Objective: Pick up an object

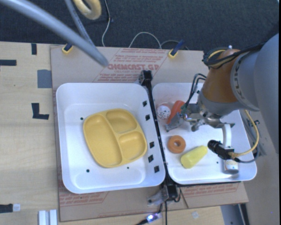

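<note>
1. The left bin point(65, 139) holds a yellow divided tray point(114, 137), lying flat and untouched, well apart from the arm.
2. In the right bin point(210, 175), going rightward from the divider: a small white ball point(163, 111) near the upper left, an orange-red piece point(178, 106) just beside it, an orange ring point(176, 144) lower down, and a yellow oblong piece point(194, 156) just beside the ring.
3. The jaws point(175, 119) sit low over the right bin, close to the ball and the orange-red piece. Whether they are spread or pressed together I cannot tell, and nothing is visibly pinched between them.
4. Judged from this, the pick is not yet done: every object rests in a bin. Closing on one and lifting it remain.
5. The arm point(253, 78) reaches in from the right, its orange band point(220, 81) above the wrist, the wrist bent down toward the bin's upper left.
</note>
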